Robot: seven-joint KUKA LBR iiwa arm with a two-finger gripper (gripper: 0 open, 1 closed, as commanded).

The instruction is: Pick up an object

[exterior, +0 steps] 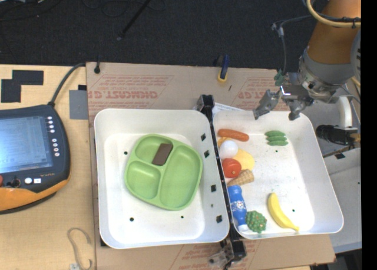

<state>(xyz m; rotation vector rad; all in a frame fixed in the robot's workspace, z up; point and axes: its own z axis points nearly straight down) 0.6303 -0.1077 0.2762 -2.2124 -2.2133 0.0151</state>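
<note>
My gripper [279,108] hangs open above the far edge of the right bin [321,171], its two dark fingers spread with nothing between them. Below it in that bin lie a green pea pod [276,138], an orange sausage [233,135], a white egg [229,147], a red tomato [231,167], a yellow piece [245,160], an ice cream cone [244,177], a blue bottle [237,200], a broccoli floret [255,221] and a yellow banana [281,211]. The pea pod is the nearest, just in front of the gripper.
The left bin [112,174] holds a green divided plate [164,171] with a brown block [162,154] in its far compartment. A black divider [213,163] runs between the bins. A teach pendant [29,154] rests at the left of the bench.
</note>
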